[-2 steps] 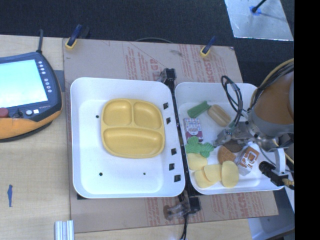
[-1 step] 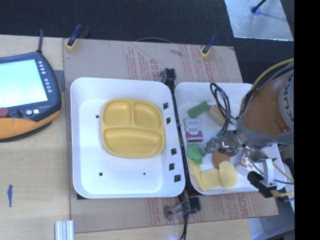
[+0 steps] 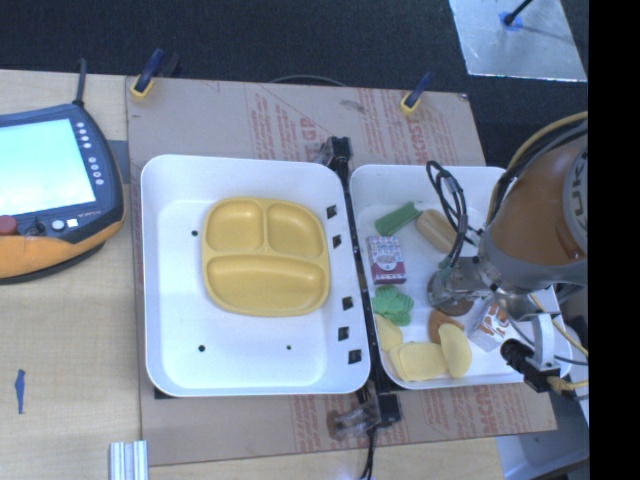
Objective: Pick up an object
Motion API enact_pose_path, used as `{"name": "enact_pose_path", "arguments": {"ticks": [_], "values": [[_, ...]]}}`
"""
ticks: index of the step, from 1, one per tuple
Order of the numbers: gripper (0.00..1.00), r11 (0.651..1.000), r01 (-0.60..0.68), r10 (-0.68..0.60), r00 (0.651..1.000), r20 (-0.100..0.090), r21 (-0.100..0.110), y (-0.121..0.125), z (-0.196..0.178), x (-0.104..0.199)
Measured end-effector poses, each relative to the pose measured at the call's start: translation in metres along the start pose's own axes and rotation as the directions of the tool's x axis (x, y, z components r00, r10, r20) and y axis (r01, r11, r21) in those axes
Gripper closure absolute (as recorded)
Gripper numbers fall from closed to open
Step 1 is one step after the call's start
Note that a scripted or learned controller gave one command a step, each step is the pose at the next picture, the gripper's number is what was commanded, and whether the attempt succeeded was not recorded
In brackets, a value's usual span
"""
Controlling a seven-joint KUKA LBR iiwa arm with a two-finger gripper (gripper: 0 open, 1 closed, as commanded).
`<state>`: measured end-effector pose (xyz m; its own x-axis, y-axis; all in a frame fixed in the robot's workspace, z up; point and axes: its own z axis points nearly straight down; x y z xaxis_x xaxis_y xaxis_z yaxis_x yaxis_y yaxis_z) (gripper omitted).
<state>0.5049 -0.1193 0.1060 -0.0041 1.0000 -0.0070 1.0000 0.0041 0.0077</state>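
Gripper (image 3: 452, 290) hangs low over the right bin (image 3: 400, 180), its tip sunk among the clutter near the bin's middle; how it stands, or whether it has anything, cannot be told from this slant, since the wrist covers it.

Nearest the camera, along that bin's front wall, lie pale yellow pieces (image 3: 425, 356) that look like toy food: light, smooth, probably stiff plastic, likely to slip unless pinched across their narrow width. Just beside the gripper sits a brown round piece (image 3: 443, 323), partly hidden. A little farther back is a crumpled green thing (image 3: 393, 303), seemingly soft and easy to squeeze from any side. Behind it lies a small red-and-white box (image 3: 386, 258), flat, light, best taken across its short edges. Farther still come a green block (image 3: 397, 218) and a tan roll (image 3: 434, 229), both small and apparently rigid. Any of these would serve as the object to lift.

In the left bin (image 3: 165, 268), a yellow divided plate (image 3: 266, 256) lies flat, its three compartments bare. Too broad and shallow for an easy pinch, I judge.
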Motion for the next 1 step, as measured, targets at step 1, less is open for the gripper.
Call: {"name": "enact_pose_path", "arguments": {"ticks": [1], "values": [[0.0, 1.0, 0.0, 0.0, 1.0, 0.0, 0.0, -0.0001, 0.0005, 0.0003]]}}
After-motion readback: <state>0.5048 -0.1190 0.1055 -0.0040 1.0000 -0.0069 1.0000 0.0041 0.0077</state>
